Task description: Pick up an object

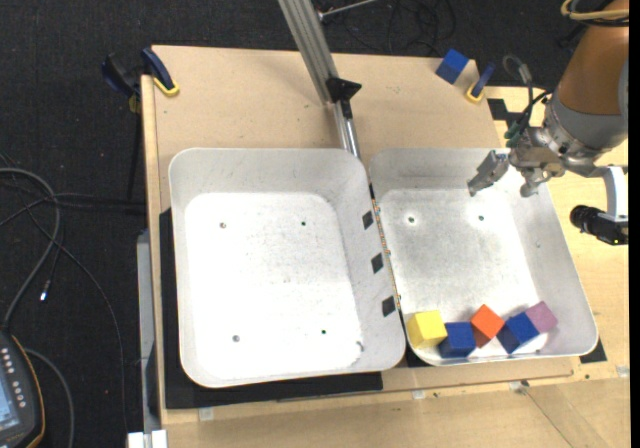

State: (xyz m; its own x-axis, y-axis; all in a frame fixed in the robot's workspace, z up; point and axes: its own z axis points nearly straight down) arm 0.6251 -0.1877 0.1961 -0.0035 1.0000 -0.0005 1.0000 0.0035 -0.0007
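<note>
A: Looking down on a tan table (pixel 250 106) bearing two white bins side by side.

B: Seeing the arm (pixel 590 86) reaching in from the right, orange band above grey wrist.

A: Hovering the claw (pixel 510 181) over the upper right part of the right bin (pixel 450 236), near its far rim. Fingers spread apart, released, gripping nothing.

B: Spotting blocks?

A: Crowding along the near edge of the right bin. Starting from the left: yellow block (pixel 426 326), then blue block (pixel 459 338) just beside it, touching or nearly so. Orange block (pixel 487 322) sitting next, tilted a little.

B: Continuing right: darker blue block (pixel 519 331), then purple block (pixel 542 317) at the corner, pressing close together. All lying well apart from the claw.

A: Showing only speckled marks in the left bin (pixel 265 266).

B: Noticing anything else on the table?

A: Resting near the far right corner, another blue cube (pixel 453 65), outside both bins. Beside it a clamp (pixel 478 83) with a yellow tip, and a matching clamp (pixel 158 73) at the far left corner.

B: Slanting a metal pole (pixel 300 16) down from the top toward the gap between the bins. Trailing cables (pixel 40 236) over dark floor at left.
</note>
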